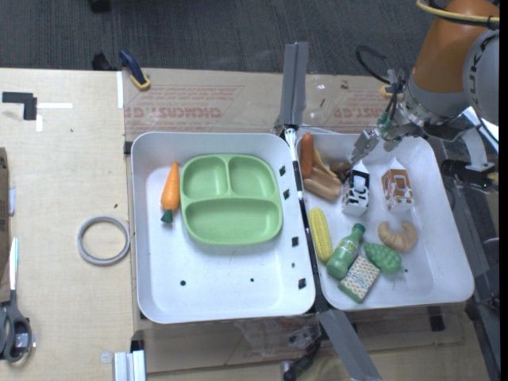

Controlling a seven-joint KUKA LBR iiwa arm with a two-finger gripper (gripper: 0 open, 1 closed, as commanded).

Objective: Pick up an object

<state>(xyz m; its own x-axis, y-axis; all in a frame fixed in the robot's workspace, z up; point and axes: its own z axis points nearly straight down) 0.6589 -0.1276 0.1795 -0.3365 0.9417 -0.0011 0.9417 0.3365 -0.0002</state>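
Robotics lab or test workshop: pale plywood bench [63, 181] w/ two shallow white plastic bins [151, 236], toy food, brown cardboard sheet [206, 105], roll of tape [104, 240], grey carpet floor [238, 14], grey-and-orange robot arm [448, 50].

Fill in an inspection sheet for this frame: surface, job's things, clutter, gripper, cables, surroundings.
Surface: wooden bench bearing left bin and right bin.
Job's things: left bin holds green divided plate and toy carrot; right bin holds corn cob, green bottle, croissant, black-and-white carton and other toys.
Clutter: tape ring and scissors on the bench.
Gripper: gripper above the right bin's far side, fingers spread, nothing between them.
Cables: black cable near the wrist.
Surroundings: dark carpet.
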